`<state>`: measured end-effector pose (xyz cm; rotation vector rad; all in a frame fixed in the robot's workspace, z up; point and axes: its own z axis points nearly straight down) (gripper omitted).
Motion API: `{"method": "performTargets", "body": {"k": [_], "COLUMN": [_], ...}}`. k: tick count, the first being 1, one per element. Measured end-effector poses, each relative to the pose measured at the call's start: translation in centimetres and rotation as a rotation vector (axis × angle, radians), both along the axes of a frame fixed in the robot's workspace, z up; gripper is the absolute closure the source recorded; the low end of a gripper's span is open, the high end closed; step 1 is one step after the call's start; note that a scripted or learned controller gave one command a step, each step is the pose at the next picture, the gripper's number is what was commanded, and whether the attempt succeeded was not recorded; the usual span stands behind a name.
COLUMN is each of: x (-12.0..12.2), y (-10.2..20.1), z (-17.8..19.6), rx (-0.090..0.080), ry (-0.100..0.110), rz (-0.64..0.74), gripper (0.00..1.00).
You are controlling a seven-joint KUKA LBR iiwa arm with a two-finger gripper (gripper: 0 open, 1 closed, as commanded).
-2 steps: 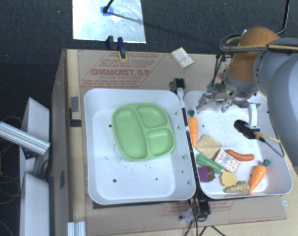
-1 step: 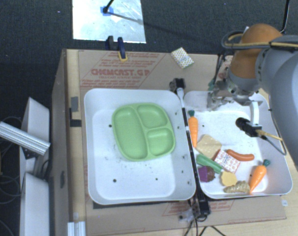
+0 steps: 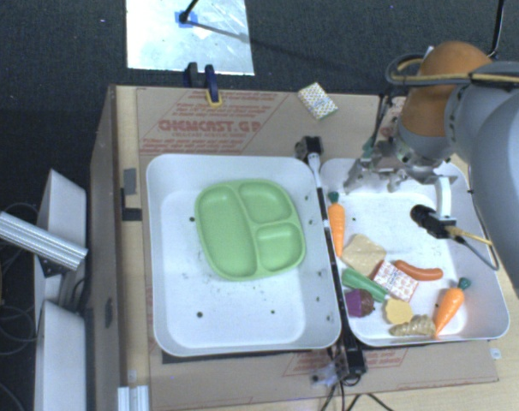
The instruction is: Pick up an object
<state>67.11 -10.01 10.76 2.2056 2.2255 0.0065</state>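
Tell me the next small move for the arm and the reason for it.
Probably bring the gripper down and toward the toys. It sits at the far edge of the right bin, while the carrot, sausage and second carrot lie nearer the camera, none between its fingers.

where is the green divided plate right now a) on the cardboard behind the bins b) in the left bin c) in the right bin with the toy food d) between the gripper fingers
b: the green divided plate lies flat in the left bin, while the toy carrots, sausage and other food pieces sit in the right bin.
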Motion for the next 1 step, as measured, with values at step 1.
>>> {"method": "performTargets", "body": {"k": [1], "x": [-0.22], "y": [-0.73], "z": [-2.29], "rx": [0.002], "ry": [0.007], "rz": [-0.008], "gripper": [0.0]}}
